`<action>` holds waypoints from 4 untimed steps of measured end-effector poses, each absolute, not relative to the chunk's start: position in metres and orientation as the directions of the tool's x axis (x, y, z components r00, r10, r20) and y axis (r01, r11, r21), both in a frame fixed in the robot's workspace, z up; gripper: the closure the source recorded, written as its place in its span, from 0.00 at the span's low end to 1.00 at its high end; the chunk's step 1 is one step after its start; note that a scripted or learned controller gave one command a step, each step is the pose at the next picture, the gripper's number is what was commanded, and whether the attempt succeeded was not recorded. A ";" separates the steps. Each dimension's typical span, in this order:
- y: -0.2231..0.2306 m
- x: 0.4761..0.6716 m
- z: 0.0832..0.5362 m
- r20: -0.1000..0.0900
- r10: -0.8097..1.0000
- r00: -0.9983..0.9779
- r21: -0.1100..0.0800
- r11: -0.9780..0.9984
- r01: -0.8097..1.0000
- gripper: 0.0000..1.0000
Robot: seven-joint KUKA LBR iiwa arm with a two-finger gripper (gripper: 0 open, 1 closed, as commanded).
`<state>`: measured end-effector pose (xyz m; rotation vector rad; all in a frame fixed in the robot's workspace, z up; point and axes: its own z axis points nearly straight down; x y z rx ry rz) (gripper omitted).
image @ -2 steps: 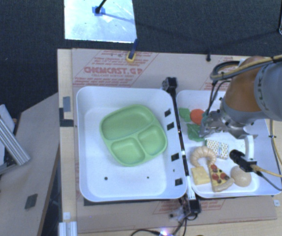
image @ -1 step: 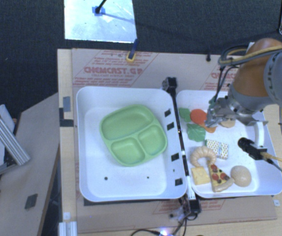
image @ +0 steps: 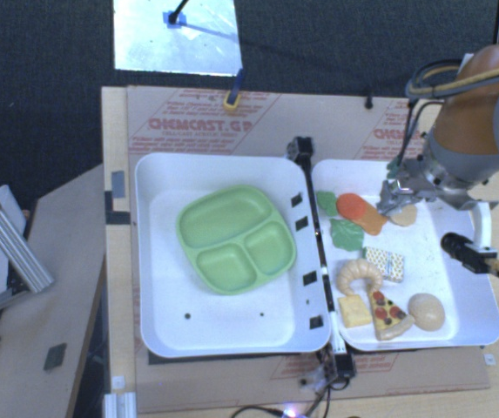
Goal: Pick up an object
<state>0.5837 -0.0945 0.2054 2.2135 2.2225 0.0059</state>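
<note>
The right bin holds toy food: an orange carrot with green leaves, a croissant, a cheese wedge, a pizza slice, a tan egg-shaped piece, a patterned wrapped block and a small beige piece. My gripper hangs low over the far part of this bin, just right of the carrot's tip and beside the beige piece. No object shows between its fingers.
The left bin holds a green three-compartment plate. Black clips line the divider between the bins. A metallic sheet lies beyond the bench, and a yellow clip sits at the cardboard's far edge.
</note>
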 end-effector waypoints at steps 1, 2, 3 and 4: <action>-0.094 0.585 0.226 -0.001 1.000 -0.005 0.004 0.005 1.000 1.00; -0.038 0.596 0.216 0.002 1.000 -0.010 0.002 0.010 1.000 1.00; 0.012 0.602 0.210 0.002 1.000 -0.010 0.002 0.010 1.000 1.00; 0.066 0.598 0.228 0.003 1.000 -0.010 0.003 0.010 1.000 1.00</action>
